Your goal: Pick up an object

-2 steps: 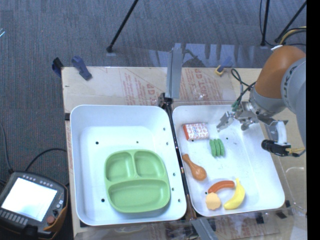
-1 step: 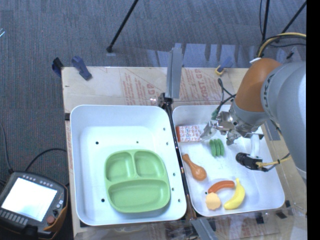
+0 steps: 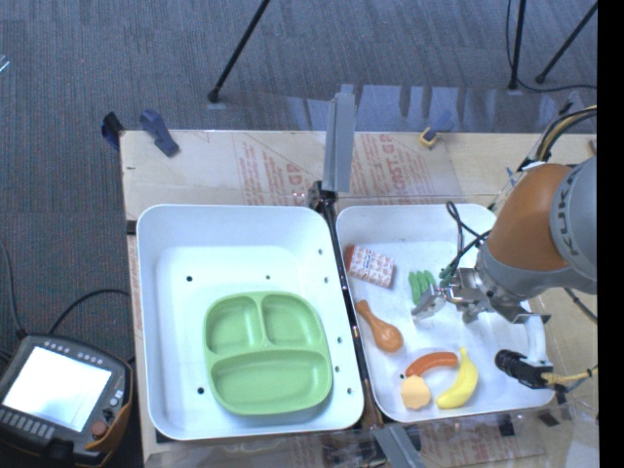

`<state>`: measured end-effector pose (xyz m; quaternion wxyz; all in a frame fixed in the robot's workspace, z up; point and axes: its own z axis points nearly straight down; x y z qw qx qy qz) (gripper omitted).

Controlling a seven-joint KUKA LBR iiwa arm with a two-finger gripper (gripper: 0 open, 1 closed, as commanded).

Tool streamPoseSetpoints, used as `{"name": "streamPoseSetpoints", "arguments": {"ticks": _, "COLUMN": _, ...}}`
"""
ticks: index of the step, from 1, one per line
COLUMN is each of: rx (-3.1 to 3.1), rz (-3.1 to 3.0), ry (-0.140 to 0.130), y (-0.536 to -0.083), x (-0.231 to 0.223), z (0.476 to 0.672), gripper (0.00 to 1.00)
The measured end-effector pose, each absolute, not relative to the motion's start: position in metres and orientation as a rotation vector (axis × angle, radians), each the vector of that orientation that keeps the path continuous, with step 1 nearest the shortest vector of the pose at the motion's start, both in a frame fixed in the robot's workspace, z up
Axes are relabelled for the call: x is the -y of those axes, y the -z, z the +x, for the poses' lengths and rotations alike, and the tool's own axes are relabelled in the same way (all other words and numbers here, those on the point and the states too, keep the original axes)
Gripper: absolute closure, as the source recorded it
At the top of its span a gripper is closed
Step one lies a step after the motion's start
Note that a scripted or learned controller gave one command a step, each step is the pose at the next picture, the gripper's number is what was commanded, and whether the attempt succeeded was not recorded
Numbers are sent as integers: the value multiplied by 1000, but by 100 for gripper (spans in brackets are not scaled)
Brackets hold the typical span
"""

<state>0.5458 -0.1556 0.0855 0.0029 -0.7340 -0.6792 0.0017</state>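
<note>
The left bin held a green plate with three sections, lying flat. In the right bin, from left to right, there were a small red and white packet, a wooden spoon below it, some green beans, a peach-coloured round piece, a red sausage and a yellow banana touching it. The gripper hung over the right bin, just beside the beans and near their lower end. I could not tell how far it was open or if it had hold of anything.
</note>
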Motion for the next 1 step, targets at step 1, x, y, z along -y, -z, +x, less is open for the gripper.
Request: {"name": "streamPoseSetpoints", "arguments": {"ticks": 1, "rx": 2083, "rz": -2348, "ry": -2, "y": -86, "x": 147, "z": 634, "gripper": 0}}
